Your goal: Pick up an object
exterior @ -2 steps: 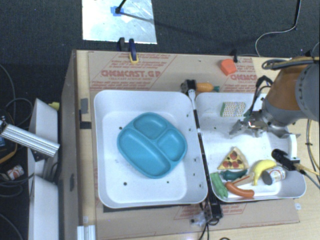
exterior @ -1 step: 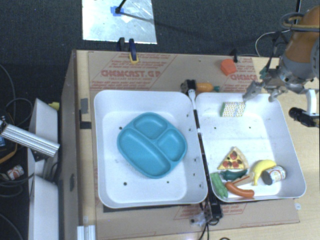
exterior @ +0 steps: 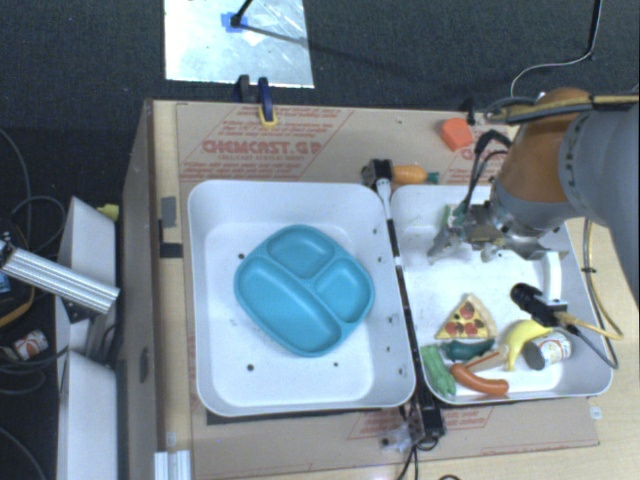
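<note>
Nearest, along the front wall of the right bin [exterior: 600, 373]: toy sausage [exterior: 482, 381], green pod-like piece [exterior: 437, 371] just left of it, small tin [exterior: 552, 349] toward the right corner, banana [exterior: 522, 340] touching the tin, pizza slice [exterior: 467, 320] just behind the sausage, resting partly on a teal piece. Taking the pizza slice as likeliest pick, being the piece closest to the tool. Further back, over the bare rear floor of the same bin: gripper [exterior: 463, 248], carried by the grey arm [exterior: 595, 168] reaching in from the right. Fingers [exterior: 438, 252] parted, fairly wide, with only white bin floor between them; nothing held. Reads as the approach step: placed over the bin, grasp not yet made, task hardly begun by the look of it. Puts the pizza slice on the camera side of the fingers, apart from them, bare floor between; not under the jaws, not touching. Height of the fingertips above the floor not judgeable at this slant. Calls next for a shift toward the front of the bin to centre over the slice, then a descent with jaws apart, then closing across its narrow width. Flags a risk: flat slice lying low, crowded by sausage and banana, so likely to slip or drag a neighbour. Alongside, in the left bin [exterior: 225, 368]: blue divided plate [exterior: 303, 288], well apart from the tool. Farther: carrot-like toy [exterior: 410, 176] at the rear rim between the bins, orange block [exterior: 455, 133] on the bench behind, foil sheet [exterior: 240, 28] farthest back.
</note>
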Controlling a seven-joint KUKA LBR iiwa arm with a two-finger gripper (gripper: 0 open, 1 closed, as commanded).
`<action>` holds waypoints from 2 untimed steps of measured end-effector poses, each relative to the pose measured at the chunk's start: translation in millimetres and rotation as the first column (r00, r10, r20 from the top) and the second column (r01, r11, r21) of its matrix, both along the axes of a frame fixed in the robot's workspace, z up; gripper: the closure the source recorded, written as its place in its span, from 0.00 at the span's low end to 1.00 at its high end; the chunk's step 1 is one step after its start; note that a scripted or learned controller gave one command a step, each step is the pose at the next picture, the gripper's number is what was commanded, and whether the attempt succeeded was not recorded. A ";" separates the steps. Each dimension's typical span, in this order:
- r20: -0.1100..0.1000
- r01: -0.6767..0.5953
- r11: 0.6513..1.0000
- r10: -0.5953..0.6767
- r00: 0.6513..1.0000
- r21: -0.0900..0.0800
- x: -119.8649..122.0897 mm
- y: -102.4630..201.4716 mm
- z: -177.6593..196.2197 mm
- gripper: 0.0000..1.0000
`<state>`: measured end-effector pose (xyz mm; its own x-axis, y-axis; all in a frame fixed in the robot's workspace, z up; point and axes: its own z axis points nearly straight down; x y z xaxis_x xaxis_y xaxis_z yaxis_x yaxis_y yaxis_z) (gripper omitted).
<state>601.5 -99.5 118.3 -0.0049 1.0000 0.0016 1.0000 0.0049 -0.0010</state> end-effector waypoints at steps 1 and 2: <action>0.002 0.004 1.000 -0.004 1.000 -0.003 67.0 -33.4 -27.7 0.00; 0.003 0.000 1.000 0.000 1.000 -0.001 41.1 3.8 -33.6 0.00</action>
